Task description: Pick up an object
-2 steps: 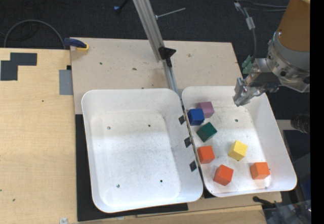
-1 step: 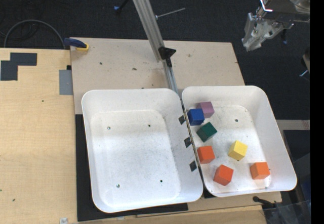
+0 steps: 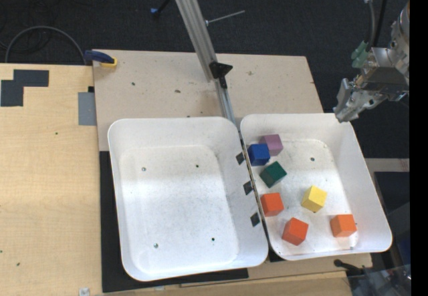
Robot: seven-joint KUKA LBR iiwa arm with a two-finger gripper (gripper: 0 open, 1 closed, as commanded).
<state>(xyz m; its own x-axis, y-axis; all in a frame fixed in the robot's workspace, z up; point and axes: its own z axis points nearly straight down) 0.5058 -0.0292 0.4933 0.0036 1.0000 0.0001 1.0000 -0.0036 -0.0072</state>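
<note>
The right bin (image 3: 364,174) holds several small blocks: a purple one (image 3: 272,143), a blue one (image 3: 259,153), a dark green one (image 3: 273,173), a yellow one (image 3: 314,198), and three orange-red ones (image 3: 271,204) (image 3: 295,230) (image 3: 343,225). My gripper (image 3: 346,111) hangs at the far right, above the bin's upper right corner and well apart from every block. Nothing shows between its fingers.
The left bin (image 3: 127,154) lies beside the right one, with small black clips along the shared wall. A slanted aluminium bar (image 3: 197,27) rises from behind the bins. A wooden board with a blue-yellow tool (image 3: 100,57) lies at the back left.
</note>
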